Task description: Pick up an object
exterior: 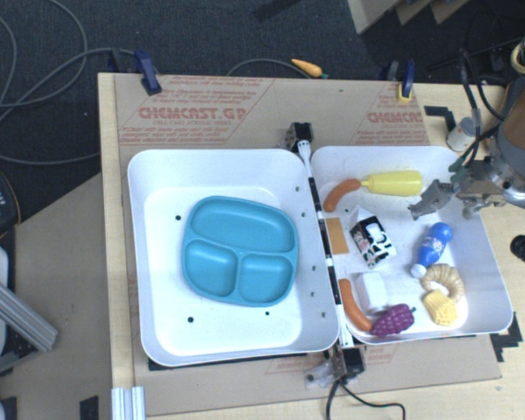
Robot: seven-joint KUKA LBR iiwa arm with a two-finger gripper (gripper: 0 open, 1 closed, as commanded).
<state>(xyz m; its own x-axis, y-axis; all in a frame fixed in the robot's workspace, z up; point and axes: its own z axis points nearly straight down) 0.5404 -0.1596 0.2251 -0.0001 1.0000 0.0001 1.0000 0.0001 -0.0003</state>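
Arm reaches in over right bin [494, 274] far-right edge, gripper [429, 201] low near yellow bottle [392, 182]. Fingers spread apart, nothing between. Blue bottle [431, 245] just below, mid-bin.

Two white bins [157, 191] sit on a tan table [114, 234] printed with red lettering. The left bin carries a sky-blue divided plate [239, 249]. At 3 o'clock, the right bin [490, 269] holds a yellow bottle [391, 182], orange sausages [340, 193], a black-and-white patterned block [372, 240], a blue-and-white bottle [431, 245], purple grapes [393, 320] and yellow corn [444, 307].
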